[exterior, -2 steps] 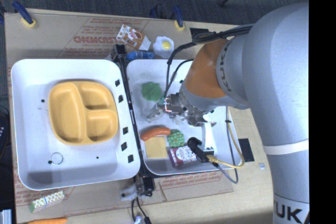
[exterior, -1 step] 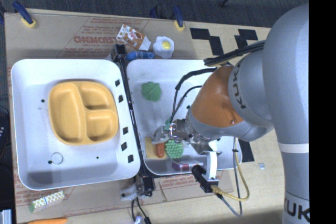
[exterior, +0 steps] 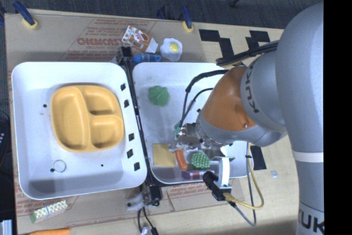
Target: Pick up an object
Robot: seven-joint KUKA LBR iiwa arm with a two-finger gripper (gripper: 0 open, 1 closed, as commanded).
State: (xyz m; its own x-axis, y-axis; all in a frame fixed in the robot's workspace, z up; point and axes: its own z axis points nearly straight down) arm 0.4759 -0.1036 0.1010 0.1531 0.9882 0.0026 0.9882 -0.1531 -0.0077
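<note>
Your gripper point(exterior: 190, 146) hung beside the orange piece point(exterior: 181, 159); finger state I couldn't tell, so crowding neighbours risked a miss.

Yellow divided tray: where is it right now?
In the camera view the yellow divided tray lies in the left bin, roughly centred, across the divider from the right bin where the green object sits.

glossy plastic yellow tray point(exterior: 88, 116), smooth white bins point(exterior: 33, 173)
</note>
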